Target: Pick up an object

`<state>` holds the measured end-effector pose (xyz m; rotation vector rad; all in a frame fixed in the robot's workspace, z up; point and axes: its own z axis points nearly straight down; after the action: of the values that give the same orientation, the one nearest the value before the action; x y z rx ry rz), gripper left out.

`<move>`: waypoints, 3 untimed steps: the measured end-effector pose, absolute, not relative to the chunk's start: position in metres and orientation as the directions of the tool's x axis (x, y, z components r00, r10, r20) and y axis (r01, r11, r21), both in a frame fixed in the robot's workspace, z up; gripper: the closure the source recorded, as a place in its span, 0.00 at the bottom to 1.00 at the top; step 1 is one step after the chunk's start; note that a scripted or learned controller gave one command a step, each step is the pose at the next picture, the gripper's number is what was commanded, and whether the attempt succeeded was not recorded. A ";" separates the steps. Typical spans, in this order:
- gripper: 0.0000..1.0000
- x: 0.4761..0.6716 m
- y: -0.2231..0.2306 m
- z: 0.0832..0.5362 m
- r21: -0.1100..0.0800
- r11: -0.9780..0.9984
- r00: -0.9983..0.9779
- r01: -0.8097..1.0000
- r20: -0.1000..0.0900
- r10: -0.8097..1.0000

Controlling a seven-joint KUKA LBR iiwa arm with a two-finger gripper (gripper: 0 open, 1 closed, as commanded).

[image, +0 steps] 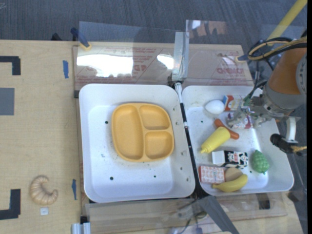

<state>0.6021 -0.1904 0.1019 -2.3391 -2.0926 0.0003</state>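
Nearest the camera in the right bin [280, 182] lies one yellow banana [233, 183], curved, touching a tan piece just above it. Beside it to the left sits one small pink-and-white packet [211, 173]. Just behind those stands one black-and-white carton [235, 157], and to its right one green, knobbly piece like broccoli [260, 162]. Further in, one yellow squeeze bottle [215, 140] lies tilted, its tip pointing toward the bin's near-left; one orange carrot-like stick [227, 128] lies touching it behind. Beyond that rests one white egg [214, 106], with a small red-and-white item [229, 103] just beside it.

The end effector [241, 116] hangs low over the far middle of the right bin, near the carrot and egg; whether its fingers are apart or closed cannot be told, and nothing is visibly held.

The left bin [97, 145] holds one yellow divided plate [143, 131] with three compartments. On the tabletop [34, 106], near left, lies one croissant [43, 189].
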 end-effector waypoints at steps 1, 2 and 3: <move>1.00 0.605 -0.149 0.225 0.008 -0.215 0.215 0.977 0.001 0.977; 1.00 0.604 -0.150 0.228 -0.003 -0.214 0.214 0.977 -0.001 0.977; 1.00 0.614 -0.130 0.200 -0.008 -0.305 0.305 0.952 0.000 0.952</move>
<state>0.6139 -0.1302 0.1999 -2.5330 -1.8479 0.0071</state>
